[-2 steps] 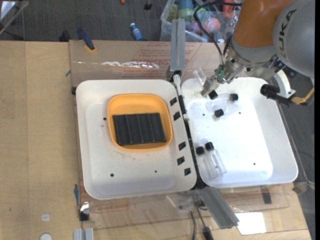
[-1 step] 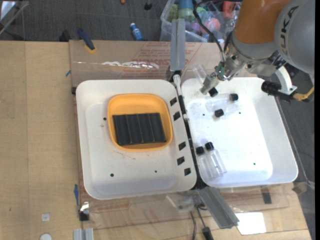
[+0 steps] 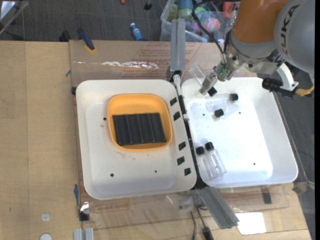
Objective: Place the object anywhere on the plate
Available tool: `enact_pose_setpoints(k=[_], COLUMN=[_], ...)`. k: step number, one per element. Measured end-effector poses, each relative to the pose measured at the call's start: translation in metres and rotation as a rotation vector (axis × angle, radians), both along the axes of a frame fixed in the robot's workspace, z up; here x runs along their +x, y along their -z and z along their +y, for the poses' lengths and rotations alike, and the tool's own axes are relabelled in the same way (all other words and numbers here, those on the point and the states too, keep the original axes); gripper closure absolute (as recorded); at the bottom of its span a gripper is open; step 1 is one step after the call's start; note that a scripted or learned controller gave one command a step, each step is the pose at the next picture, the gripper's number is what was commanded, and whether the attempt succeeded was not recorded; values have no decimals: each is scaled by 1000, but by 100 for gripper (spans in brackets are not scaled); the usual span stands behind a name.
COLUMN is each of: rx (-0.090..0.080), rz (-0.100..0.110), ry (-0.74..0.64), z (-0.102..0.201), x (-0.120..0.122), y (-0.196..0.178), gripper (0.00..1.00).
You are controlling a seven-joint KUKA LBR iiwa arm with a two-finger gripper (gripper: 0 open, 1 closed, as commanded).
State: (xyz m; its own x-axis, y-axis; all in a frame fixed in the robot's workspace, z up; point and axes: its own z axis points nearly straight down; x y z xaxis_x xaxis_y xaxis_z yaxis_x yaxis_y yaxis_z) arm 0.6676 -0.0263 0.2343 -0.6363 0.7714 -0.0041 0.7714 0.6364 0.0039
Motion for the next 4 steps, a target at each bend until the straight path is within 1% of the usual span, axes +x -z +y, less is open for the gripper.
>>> enact_pose_setpoints(k=[1,2,3,4], rx=[0,0,0,0], rz=[-1,5,-1,4], ry=[-39,-67,-71,-160], z=[-8,-10,-24,-18], x=[-4,-3,-6,-13], y=[-29,-12,-58,-44], gripper=[100,100,100,100])
